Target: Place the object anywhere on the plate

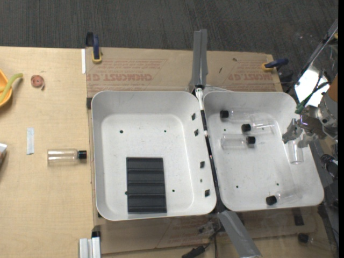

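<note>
We find the gripper (297,132) over the right edge of the right bin (236,195). We cannot tell whether it is open or closed. A clear vial (295,153) lies directly beneath it, long axis running toward the near rim. It looks to be touching the gripper, but we cannot confirm a hold.

Three other capped vials lie apart on that bin's floor: two (257,126) (236,141) mid-bin and one (280,198) by the near rim. The plate (145,185), dark and ribbed, lies flat in the near half of the left bin (98,144), well left of the gripper and across the shared wall. We judge that the carry must clear that wall. The plate is bare, with open floor around it.
</note>
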Robot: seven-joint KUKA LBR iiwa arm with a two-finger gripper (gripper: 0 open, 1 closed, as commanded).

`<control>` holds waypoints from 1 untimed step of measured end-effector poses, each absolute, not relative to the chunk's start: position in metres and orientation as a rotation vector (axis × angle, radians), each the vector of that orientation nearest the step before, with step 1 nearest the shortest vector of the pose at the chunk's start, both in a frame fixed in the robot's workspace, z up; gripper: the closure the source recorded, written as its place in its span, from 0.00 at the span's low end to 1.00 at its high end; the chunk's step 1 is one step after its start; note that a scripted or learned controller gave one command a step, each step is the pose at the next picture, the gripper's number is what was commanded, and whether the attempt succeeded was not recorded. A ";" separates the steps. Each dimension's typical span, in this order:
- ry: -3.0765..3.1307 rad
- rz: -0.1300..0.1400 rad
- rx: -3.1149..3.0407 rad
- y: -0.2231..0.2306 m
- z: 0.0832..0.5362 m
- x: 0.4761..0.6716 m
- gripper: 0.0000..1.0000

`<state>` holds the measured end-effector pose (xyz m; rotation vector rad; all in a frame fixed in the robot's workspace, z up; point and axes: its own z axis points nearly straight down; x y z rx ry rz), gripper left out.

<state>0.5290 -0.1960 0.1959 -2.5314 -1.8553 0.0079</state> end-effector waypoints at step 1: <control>-1.855 0.008 -2.532 -0.196 0.196 0.529 0.00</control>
